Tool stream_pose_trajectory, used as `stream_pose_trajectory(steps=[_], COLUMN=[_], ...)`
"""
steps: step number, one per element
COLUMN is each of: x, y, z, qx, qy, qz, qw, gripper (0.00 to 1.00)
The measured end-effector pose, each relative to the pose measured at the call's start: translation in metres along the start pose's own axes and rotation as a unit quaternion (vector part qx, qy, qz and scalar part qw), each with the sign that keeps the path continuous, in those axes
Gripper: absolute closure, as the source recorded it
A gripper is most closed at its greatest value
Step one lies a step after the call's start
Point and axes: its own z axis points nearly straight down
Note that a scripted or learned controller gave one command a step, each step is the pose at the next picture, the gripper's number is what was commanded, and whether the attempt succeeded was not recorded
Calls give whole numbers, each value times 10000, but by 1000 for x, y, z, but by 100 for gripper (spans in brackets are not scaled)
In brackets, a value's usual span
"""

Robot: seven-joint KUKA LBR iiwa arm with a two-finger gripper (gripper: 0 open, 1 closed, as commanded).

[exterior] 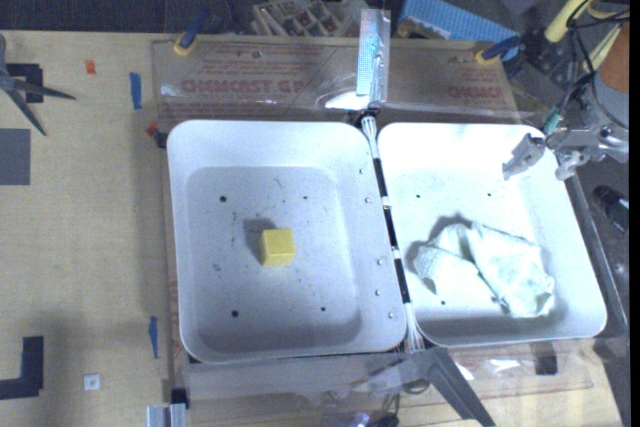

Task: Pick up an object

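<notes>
A small yellow cube [278,246] lies near the middle of the left bin [200,165]. A crumpled white cloth [492,265] lies in the near half of the right bin [450,160]. My gripper [545,161] hangs over the right bin's far right corner, well above and behind the cloth. Its two fingers stand apart with nothing between them, so it is open.
A clear plastic panel [300,80] with red lettering stands behind both bins. Blue clamps [190,35] hold it at the corners. Cables and boxes crowd the area behind the bench. Wooden bench top [70,245] spreads out to the left of the bins.
</notes>
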Motion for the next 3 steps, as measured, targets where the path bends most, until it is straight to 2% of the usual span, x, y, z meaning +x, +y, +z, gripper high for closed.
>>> stream_pose_trajectory(steps=[1,2,3], x=[20,20,73], y=[33,34,40], z=[22,10,51], qx=[-15,-37,14], qy=[-12,-26,2], qz=[-480,-488,1129], qw=[9988,9988,9936], gripper=[0,100,100])
